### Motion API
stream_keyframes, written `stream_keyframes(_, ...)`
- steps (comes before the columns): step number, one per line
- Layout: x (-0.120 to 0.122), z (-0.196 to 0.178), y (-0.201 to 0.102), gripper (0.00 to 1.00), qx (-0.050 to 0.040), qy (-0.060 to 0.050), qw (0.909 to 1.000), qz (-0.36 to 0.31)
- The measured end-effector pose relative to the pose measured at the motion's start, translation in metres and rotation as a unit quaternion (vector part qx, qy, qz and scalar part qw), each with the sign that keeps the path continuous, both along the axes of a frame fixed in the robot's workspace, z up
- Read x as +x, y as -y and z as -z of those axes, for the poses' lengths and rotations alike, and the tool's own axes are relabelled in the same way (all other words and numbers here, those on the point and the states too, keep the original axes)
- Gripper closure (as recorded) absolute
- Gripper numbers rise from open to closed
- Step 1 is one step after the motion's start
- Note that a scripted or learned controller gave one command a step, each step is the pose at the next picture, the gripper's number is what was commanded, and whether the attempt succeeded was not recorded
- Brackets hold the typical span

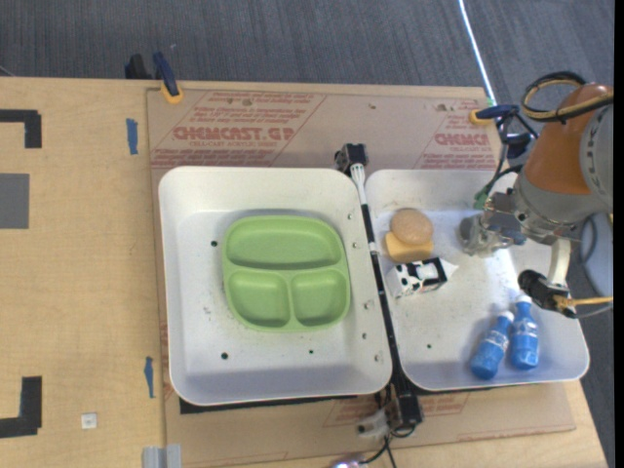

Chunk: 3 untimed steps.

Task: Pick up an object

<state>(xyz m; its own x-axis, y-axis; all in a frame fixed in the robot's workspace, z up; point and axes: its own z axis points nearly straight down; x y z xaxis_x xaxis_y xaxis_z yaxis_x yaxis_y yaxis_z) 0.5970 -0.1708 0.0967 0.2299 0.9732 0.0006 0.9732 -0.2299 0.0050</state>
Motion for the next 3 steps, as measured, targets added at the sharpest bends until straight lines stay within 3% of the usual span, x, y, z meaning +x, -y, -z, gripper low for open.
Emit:
stream_keyframes(1, 0.014, -0.072, 0.021, 1.00, -0.0007, -0.002, 0.9887, -0.150)
stream_keyframes(2, 0.014, -0.072, 0.021, 0.00, -0.0005, -0.002, 0.9888, -0.149)
stream_keyframes(3, 0.035, 0.001, 0.039, 0.00, 0.0034, -0.001, 0.9807, -0.196)
